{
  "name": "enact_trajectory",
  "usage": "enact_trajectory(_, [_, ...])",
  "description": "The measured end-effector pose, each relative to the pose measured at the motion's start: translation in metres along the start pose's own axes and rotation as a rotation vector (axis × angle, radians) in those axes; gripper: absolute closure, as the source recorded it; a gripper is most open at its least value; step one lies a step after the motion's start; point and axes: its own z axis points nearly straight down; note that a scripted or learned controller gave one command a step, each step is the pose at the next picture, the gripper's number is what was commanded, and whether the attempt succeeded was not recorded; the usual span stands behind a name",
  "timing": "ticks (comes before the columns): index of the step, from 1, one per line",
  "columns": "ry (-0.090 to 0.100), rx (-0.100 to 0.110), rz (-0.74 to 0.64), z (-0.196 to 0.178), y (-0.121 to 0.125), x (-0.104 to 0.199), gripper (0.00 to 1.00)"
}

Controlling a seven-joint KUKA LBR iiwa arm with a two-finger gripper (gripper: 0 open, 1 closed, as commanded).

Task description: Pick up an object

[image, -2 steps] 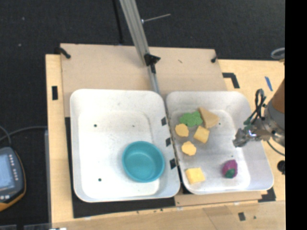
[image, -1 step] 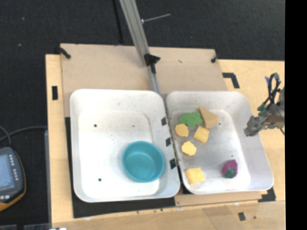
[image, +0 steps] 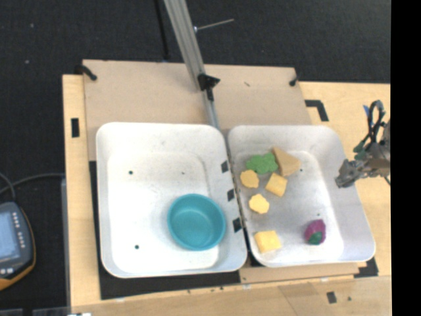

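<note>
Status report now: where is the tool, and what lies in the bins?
Tool at right bin right rim, nothing held. Yellow blocks, green piece, purple piece inside. Blue bowl in left bin.

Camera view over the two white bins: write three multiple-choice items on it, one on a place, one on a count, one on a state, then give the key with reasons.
1. Where does the blue bowl sit?
A. in the left bin
B. in the right bin
C. on the bench outside the bins

2. How many yellow pieces lie in the right bin?
A. one
B. four
C. seven

3. Where is the gripper?
A. pressed into the blue bowl
B. at the right bin's right edge, apart from the objects
C. over the left bin

Key:
1 A: the blue bowl rests near the front of the left bin.
2 B: four yellow pieces show in the right bin, beside a green piece, a tan block and a purple-and-green object.
3 B: the gripper sits at the right rim.
</note>
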Motion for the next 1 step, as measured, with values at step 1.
enact_trajectory(1, [0.002,0.0,-0.001,0.0,-0.0029,0.0551,1.0])
